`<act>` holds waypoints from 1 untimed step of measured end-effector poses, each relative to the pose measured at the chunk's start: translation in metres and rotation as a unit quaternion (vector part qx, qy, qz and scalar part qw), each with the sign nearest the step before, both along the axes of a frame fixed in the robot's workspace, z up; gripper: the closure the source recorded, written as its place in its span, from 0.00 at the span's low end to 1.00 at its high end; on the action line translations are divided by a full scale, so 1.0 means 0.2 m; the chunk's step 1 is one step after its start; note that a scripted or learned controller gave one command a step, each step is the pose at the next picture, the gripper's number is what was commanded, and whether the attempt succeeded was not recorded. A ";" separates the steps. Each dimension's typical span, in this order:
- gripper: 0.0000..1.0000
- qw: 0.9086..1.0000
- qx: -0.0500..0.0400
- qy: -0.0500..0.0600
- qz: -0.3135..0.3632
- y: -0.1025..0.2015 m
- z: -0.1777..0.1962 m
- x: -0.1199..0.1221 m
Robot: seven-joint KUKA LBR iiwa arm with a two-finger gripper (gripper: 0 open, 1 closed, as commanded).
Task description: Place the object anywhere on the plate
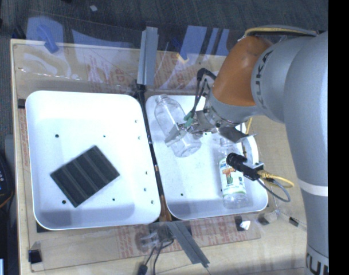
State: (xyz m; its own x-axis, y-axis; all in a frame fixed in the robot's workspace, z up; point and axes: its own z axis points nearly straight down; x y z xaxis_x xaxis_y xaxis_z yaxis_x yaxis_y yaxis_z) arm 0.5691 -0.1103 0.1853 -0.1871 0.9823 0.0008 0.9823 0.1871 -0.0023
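Note:
A dark ribbed rectangular plate lies flat in the left bin, toward its front. A clear plastic container lies in the back left part of the right bin. My gripper reaches in from the right and sits over the container's near end, right against it. The see-through plastic and the wrist hide how the gripper meets it. A small bottle with a green label lies at the right side of the same bin.
The grey arm with its orange band covers the right bin's back right corner. A black fitting with a yellow cable hangs over the bottle. The ridge between the bins separates the container from the plate.

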 end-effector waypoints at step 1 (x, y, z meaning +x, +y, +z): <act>1.00 1.000 0.000 0.001 -0.012 0.10 0.13 0.05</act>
State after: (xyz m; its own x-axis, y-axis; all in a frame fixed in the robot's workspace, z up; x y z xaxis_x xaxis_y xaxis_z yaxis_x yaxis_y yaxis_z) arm 0.5783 -0.0913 0.2123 -0.1631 0.9866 0.0014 0.9866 0.1631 -0.0040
